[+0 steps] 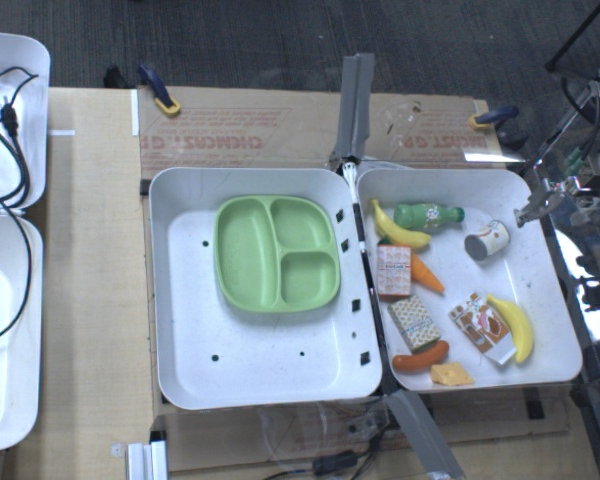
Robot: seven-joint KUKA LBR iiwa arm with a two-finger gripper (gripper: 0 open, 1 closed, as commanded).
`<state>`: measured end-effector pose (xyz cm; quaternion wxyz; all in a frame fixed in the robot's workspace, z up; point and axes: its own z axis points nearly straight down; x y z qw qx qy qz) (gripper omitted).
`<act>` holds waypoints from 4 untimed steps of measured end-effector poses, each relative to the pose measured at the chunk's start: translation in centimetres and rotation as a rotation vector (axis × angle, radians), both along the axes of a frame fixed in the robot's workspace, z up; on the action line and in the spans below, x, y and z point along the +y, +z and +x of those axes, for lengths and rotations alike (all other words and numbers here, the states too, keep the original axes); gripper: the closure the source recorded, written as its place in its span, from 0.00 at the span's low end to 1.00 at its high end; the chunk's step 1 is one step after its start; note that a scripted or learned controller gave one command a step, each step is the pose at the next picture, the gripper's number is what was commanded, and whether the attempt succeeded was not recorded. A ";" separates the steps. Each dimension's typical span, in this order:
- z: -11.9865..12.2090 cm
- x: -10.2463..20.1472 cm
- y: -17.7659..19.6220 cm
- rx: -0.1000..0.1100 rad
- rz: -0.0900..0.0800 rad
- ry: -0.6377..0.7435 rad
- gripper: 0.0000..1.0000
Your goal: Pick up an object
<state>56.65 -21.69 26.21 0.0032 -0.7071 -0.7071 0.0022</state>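
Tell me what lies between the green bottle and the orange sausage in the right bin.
In the camera view, between the green plastic bottle and the orange sausage lie an orange carrot and a speckled box.

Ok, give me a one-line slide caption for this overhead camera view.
Green divided plate in the left bin; toy food fills the right bin, gripper at its far right rim.
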 end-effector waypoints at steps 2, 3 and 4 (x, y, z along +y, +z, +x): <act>0.8 2.5 -4.9 0.001 -0.002 -0.148 0.00; 6.2 5.6 -15.3 -0.007 -0.004 -0.172 0.00; 1.4 10.0 -17.0 -0.007 -0.001 0.190 0.00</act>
